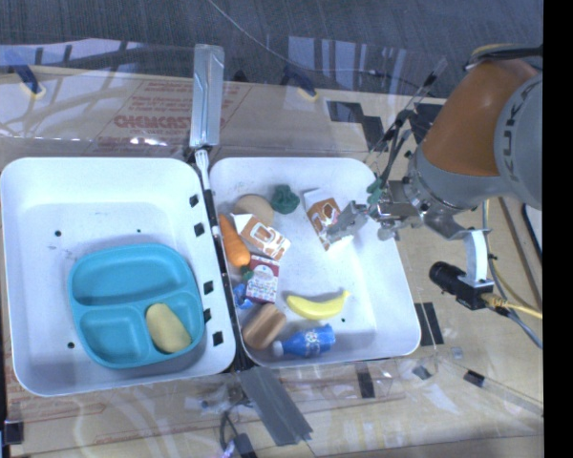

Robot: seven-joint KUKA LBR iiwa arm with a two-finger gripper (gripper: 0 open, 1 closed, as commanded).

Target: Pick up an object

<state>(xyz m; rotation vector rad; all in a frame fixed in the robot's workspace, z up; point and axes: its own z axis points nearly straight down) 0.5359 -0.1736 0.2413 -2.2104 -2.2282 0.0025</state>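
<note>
Two white bins sit side by side on the table [516, 389]: the left bin [38, 198] holds a blue tray [124, 275] with a yellow potato [168, 326] in its lower right compartment, and the right bin [387, 294] holds a carrot [234, 241], bread roll [252, 205], green piece [286, 198], two small cartons [267, 240], banana [317, 304], hot dog [264, 324] and blue bottle [306, 342]. The arm [477, 132] reaches in from the right, its hand [344, 222] low over the right bin's upper right part, touching a small brown-and-white box [321, 214]. Whether the hand is clenched on the box or released cannot be told.
</note>
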